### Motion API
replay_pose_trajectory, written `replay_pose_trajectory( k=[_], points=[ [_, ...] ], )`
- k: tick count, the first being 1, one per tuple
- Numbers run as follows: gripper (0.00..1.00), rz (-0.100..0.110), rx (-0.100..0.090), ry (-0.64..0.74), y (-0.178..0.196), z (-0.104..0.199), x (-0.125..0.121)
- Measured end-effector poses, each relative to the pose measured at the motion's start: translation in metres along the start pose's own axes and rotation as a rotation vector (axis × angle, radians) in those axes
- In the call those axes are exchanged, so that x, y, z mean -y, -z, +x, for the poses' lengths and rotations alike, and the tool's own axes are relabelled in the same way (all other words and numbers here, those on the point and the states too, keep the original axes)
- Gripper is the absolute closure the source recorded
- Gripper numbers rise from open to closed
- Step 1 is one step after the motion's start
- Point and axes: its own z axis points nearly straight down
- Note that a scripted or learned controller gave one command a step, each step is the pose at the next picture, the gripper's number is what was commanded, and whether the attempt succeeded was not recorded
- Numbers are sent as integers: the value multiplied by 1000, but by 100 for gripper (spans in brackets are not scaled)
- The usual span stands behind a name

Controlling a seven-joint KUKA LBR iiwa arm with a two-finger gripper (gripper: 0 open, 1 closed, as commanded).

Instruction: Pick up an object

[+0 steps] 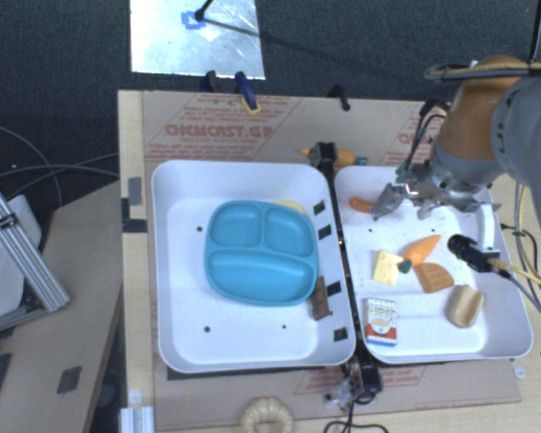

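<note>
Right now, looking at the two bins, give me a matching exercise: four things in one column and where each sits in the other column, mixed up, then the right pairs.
Things:
1. blue divided plate
2. small carton
3. yellow cheese wedge
4. brown piece

Places:
A. near front edge of the right bin
B. middle of the left bin
C. middle of the right bin, beside the orange carrot piece
D. left bin, against the divider, by the plate's front right corner

Pairs: 1-B, 2-A, 3-C, 4-D
</note>
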Motion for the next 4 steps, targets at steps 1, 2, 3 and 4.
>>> replay_pose_trajectory(
  k=[1, 2, 3, 4],
  points=[
    [0, 0, 0, -4, -52, 1, 0],
    [100, -7, 0, -3, -38, 0, -2],
    [100, -10, 1, -3, 26, 0, 1],
    [100, -10, 1, 0, 71, 4, -4]
  ],
)
